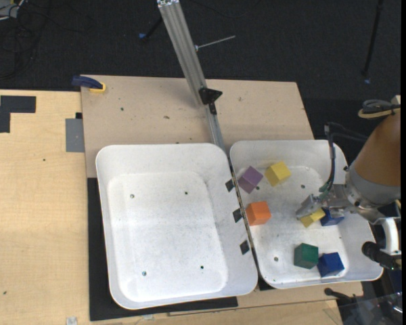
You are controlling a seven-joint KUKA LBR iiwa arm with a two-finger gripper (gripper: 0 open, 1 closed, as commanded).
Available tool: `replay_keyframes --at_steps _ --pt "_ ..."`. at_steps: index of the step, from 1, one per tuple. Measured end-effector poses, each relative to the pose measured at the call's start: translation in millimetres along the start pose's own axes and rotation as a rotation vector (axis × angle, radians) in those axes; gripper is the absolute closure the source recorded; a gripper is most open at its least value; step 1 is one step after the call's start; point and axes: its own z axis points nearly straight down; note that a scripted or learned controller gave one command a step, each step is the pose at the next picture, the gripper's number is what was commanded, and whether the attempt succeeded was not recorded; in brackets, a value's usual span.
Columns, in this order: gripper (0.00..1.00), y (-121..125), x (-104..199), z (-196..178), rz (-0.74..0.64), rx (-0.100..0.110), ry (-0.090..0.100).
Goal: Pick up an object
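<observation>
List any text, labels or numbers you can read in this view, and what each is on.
None: no readable words, numbers or labels.
The blocks in the right bin have plain faces: purple, yellow, orange, green, blue.
The left bin and the bench carry no print.
The gripper shows no marking that can be made out.
</observation>
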Motion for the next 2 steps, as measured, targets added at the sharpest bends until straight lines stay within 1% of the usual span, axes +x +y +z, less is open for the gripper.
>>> replay_keyframes --at_steps 1,2 --pt "1.00 -1 -2 -7 0.007 0.002 -0.001" --pt "1.00 -8 -7 -55 0.006 0.019 0.007"
